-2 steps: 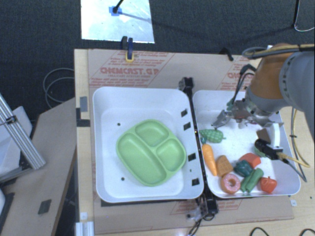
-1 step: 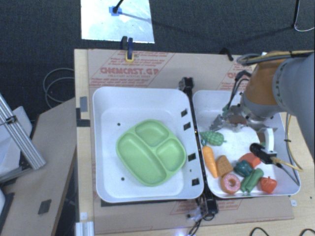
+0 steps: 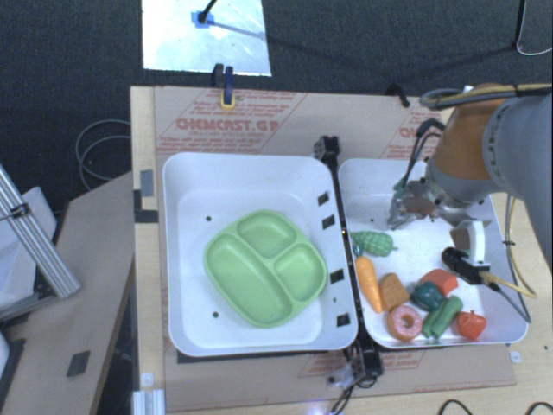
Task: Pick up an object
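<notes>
Two shallow white bins sit side by side on the counter [image 3: 259, 115], which is covered by a brown cardboard sheet with red lettering. The left bin [image 3: 186, 188] carries a pale green divided plate [image 3: 264, 268], three compartments showing, lying flat near the bin's middle.

The right bin [image 3: 371, 184] holds a cluster of toy food along its near side. A dark green knobbly vegetable [image 3: 372, 244] lies close to the divider between the bins. Just below it an orange carrot [image 3: 369, 284] points along the divider, touching a tan bread-like piece [image 3: 395, 290] at its side. A pink-ringed doughnut [image 3: 404, 322] sits at the near edge, next to a green cucumber [image 3: 441, 316] that lies tilted. A dark teal piece [image 3: 426, 296] and a red-orange piece [image 3: 441, 278] rest just behind the cucumber, and a red tomato-like piece [image 3: 471, 323] lies farthest right.

The grey arm [image 3: 518, 141] with its orange band [image 3: 460, 141] reaches in from the right, over the far half of the right bin. Its claw [image 3: 399, 215] points down toward the bin floor, above and a little right of the knobbly green vegetable, apart from it. I cannot tell whether the claw is clenched or released; nothing shows between its tips. A black and white fitting [image 3: 467, 253] hangs off the wrist over the toys.
</notes>
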`<act>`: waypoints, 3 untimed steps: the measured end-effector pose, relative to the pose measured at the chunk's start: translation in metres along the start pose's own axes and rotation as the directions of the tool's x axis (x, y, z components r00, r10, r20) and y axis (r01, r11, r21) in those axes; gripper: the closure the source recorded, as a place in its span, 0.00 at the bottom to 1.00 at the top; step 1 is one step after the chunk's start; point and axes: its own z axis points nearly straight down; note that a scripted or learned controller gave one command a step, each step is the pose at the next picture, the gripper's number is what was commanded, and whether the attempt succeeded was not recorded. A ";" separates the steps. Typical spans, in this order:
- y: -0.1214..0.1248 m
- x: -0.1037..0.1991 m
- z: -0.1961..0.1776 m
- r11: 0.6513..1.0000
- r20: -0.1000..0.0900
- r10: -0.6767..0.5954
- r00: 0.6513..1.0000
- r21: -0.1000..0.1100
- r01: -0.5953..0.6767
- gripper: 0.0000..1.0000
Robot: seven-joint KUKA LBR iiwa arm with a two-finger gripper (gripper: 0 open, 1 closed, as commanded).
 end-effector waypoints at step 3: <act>0.011 -0.011 -0.129 1.000 0.000 -0.003 1.000 0.000 0.003 1.00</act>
